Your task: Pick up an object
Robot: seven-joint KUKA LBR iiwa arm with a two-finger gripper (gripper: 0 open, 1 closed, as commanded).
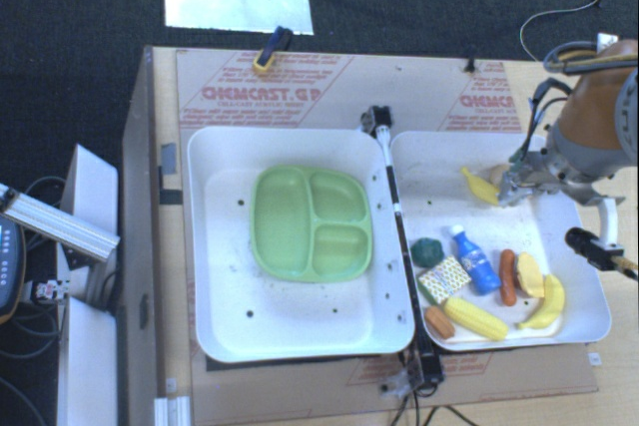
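Note:
The right bin (574,224) holds several toy foods. A small yellow piece (480,187) lies near its back wall. My gripper (513,189) hangs low just right of that piece, at its end; whether they touch is unclear. Toward the front lie a dark green lump (427,251), a blue bottle (472,260), a checkered block (444,279), a red sausage (508,276), a bun-like piece (529,274), a banana (547,305), a yellow corn cob (476,317) and an orange carrot (439,321).
The left bin (225,314) holds a green divided plate (312,222). A black divider rail (395,214) runs between the bins. Cables and a black fitting (591,248) hang off the arm over the right bin's right edge.

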